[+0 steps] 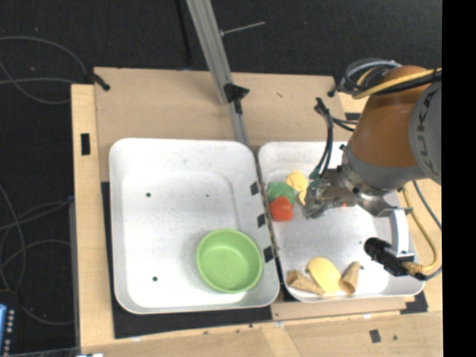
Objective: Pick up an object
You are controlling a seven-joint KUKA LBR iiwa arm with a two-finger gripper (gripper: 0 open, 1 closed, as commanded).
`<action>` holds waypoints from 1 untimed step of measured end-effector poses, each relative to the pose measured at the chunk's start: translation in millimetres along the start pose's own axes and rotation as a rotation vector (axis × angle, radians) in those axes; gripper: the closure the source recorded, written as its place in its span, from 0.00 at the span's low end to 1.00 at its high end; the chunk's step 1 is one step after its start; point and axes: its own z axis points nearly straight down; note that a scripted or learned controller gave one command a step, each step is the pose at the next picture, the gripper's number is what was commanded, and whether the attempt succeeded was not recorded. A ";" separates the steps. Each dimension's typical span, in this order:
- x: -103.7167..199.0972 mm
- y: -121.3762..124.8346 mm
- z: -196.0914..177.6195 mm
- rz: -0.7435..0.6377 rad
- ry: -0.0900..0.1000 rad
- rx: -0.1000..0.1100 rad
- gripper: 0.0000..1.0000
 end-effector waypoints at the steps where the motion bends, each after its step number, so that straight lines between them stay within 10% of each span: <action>1: 46.1 -1.6 8.4 0.003 -0.001 0.002 1.00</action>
